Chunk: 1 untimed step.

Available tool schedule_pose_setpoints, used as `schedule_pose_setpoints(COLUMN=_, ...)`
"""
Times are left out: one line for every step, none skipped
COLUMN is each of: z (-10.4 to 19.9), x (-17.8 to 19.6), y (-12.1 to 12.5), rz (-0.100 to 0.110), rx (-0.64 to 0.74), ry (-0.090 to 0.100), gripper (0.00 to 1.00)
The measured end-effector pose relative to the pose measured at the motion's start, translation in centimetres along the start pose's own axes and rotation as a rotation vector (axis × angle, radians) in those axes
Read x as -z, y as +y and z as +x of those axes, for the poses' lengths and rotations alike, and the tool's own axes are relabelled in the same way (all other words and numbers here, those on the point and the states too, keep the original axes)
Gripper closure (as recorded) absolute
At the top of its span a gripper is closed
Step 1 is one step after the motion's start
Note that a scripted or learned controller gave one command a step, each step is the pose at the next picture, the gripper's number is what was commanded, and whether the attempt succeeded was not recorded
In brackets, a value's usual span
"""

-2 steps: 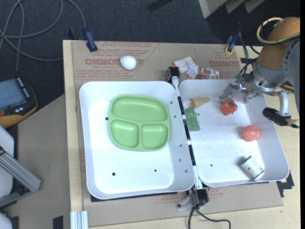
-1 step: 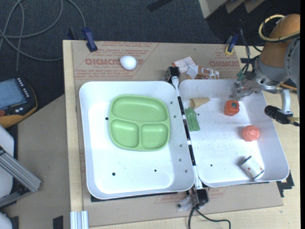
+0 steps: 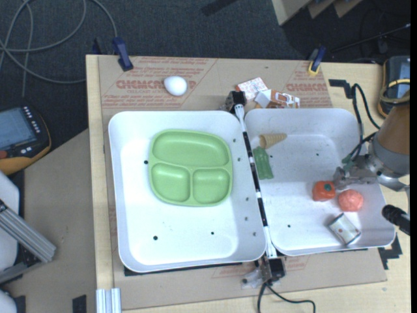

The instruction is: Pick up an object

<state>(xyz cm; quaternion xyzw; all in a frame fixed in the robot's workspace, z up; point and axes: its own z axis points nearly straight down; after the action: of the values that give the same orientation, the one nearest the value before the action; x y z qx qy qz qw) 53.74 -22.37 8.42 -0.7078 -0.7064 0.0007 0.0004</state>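
Reaching in from the right edge of the view, the arm (image 3: pixel 394 142) is cut off there, and its gripper (image 3: pixel 346 172) sits low over the right bin (image 3: pixel 306 119), just above and between a red tomato-like object (image 3: pixel 323 190) and a pink-orange ball (image 3: pixel 351 200). The gripper is small and dark against the arm, so whether it is open or closed cannot be told, and nothing can be seen held in it. A silver-and-white block (image 3: pixel 344 229) lies near the right bin's front rim, close to the ball. Along the same bin's left wall a green strip (image 3: pixel 263 163) lies beside the divide, with a tan cone (image 3: pixel 273 139) just behind it; the middle of this bin's floor is bare white. In the left bin (image 3: pixel 130 220), a green divided plate (image 3: pixel 191 167) takes up the rear centre, leaving open floor toward the front and left rims. Behind the bins, on the cardboard sheet (image 3: pixel 143 77), rest a white egg-shaped object (image 3: pixel 174 85) and some crumpled packets (image 3: pixel 264 95) whose print is too small to read. Blue clamps (image 3: pixel 122 53) pin the sheet's back edge.
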Motion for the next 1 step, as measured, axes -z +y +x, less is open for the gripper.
schedule_pose_setpoints(z=1.29, x=5.6, y=2.01, rz=-0.003, rx=0.003, ry=0.0, gripper=1.0)
